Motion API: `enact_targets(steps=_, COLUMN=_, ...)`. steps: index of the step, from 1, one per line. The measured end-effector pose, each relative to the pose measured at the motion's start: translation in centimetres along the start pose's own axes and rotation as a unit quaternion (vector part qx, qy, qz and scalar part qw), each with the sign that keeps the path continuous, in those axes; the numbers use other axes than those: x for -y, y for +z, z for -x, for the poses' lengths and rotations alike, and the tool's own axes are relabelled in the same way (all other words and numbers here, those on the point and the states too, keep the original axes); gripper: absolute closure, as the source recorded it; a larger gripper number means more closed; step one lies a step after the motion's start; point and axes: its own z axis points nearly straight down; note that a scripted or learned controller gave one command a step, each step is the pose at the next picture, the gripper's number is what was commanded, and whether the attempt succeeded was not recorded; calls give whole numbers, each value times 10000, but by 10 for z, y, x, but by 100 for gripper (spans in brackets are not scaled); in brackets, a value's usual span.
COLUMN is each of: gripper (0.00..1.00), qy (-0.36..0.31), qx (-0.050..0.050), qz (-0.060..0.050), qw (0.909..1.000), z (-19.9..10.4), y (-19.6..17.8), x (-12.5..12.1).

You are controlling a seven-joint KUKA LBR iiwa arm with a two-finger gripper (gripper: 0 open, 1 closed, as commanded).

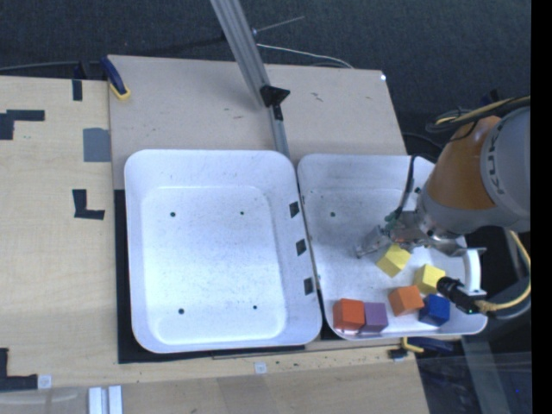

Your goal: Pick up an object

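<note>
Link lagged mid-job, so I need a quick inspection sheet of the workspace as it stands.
Surface: two white bins, left bin and right bin, on a wooden bench.
Job's things: in the right bin, two yellow blocks, two orange blocks, purple block, blue block.
Clutter: nothing seen.
Tool: low in the right bin, beside a yellow block.
Cables: yellow cable by the arm.
Surroundings: metal post, dark floor.
</note>
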Motion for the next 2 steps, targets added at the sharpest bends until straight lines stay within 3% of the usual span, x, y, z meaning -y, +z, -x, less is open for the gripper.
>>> enact_targets(steps=1, gripper=0, qy=-1, qx=8, qz=14, qw=10000, z=-7, y=0, x=34)
enact_targets(steps=2, gripper=100, qy=-12, qx=-1, qz=14, qw=10000, z=-8, y=-9, x=33)
